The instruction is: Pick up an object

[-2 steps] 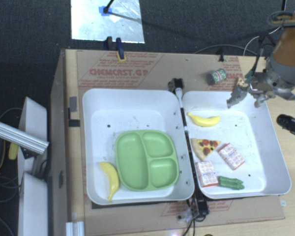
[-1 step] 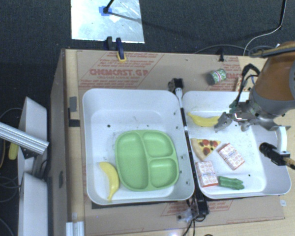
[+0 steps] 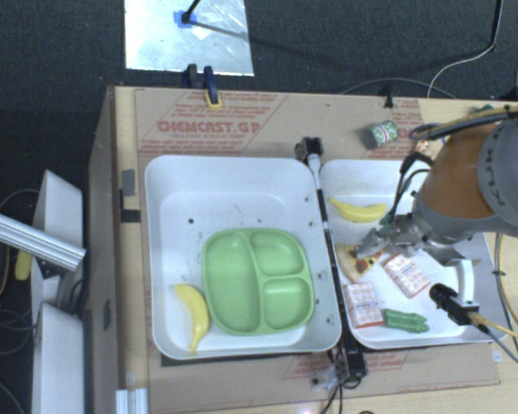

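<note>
Looking down on a brown bench [image 3: 242,123] with two white bins side by side. Shows the left bin [image 3: 168,197] in the middle of the frame and the right bin [image 3: 373,172] touching it on the right.

Inside the left bin: holds a green plate [image 3: 259,279] with three parts, lying flat. Has the left banana [image 3: 192,316] just beside the plate, at the lower left corner of the bin.

Inside the right bin: has the right banana [image 3: 358,210] near the top. Keeps a brown and yellow thing [image 3: 356,263] against the left wall, below that banana. Shows two red and white packets, the lower packet [image 3: 363,304] and the tilted packet [image 3: 406,274], near each other. Has a green toy [image 3: 406,320] at the bottom, just right of the lower packet.

Comes in from the right side of the frame as a grey arm [image 3: 492,179] with an orange band. Puts the gripper [image 3: 382,241] low over the right bin, between the right banana and the tilted packet, just beside the brown and yellow thing. Cannot tell if open or closed. Cannot see anything held.

Also shows a small green can [image 3: 382,133] on the bench above the right bin.
</note>
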